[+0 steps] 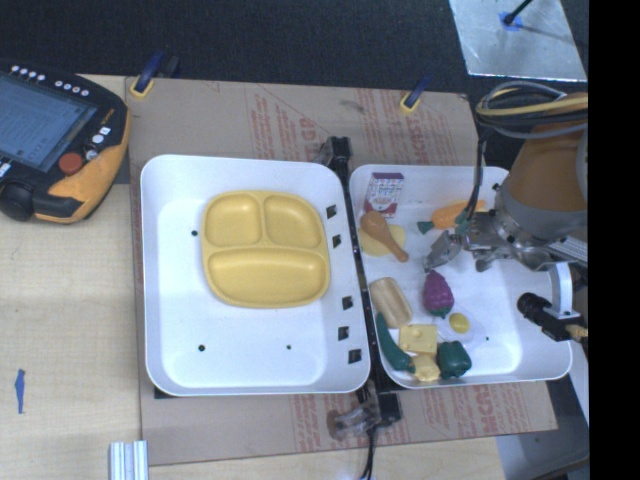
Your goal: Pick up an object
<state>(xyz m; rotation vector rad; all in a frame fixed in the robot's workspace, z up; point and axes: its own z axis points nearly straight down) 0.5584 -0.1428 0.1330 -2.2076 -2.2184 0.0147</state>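
Claw [452, 251] low over the right bin [500, 363], reaching in from the right. Fingers spread apart, nothing between them. Purple toy [437, 292] lies just below the fingertips, apart from them. Orange piece [450, 213] just above the claw. Drumstick-shaped toy [380, 233] left of it; green piece [453, 358] and yellow block [418, 338] near the bin's front wall. Yellow divided plate [266, 248] sits in the left bin [170, 348].

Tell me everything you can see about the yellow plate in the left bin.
The yellow plate is a rounded-square divided plate that looks like matte plastic, with two small compartments at the far side and one wide one nearer the camera. It lies flat, right side up, in the left bin, slightly toward its far side. Nothing rests in it.
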